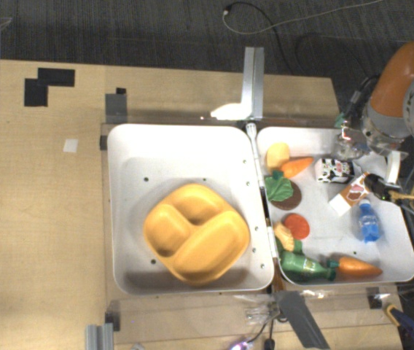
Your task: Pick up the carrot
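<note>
Gripper [348, 150] low at bin [322, 228] far-right corner, grip state can't tell, probably staging for carrot [297, 167] lying near it by leaf [280, 189]; second carrot [357, 268] against front wall.

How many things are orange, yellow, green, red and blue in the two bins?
Orange: 2, the carrot by the lemon and the carrot at the front.
Yellow: 2, the divided dish and the lemon.
Green: 2, the leaf and the green bottle.
Red: 1, the tomato.
Blue: 1, the blue bottle.
Total: 8.
</note>
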{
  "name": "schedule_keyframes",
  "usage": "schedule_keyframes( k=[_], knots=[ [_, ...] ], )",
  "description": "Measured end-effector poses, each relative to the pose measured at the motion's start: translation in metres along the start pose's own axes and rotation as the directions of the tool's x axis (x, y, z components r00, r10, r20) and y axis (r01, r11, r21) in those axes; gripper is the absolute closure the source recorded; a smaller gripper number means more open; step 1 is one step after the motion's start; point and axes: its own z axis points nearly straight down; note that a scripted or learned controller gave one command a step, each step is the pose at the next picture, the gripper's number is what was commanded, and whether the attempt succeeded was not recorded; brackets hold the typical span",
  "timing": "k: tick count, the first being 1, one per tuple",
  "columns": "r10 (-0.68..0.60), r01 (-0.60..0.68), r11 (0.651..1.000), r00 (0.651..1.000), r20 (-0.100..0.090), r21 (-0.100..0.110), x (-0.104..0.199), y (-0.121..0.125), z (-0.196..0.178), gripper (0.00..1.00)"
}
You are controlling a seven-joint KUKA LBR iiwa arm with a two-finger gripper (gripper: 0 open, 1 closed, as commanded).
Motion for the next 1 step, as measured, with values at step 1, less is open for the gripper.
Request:
schedule_keyframes(
  k=[1],
  knots=[
    [-0.002, 0.002, 1.000, 1.000, -0.003, 0.001, 0.0027, 0.0000, 0.0001, 0.00]
  ],
)
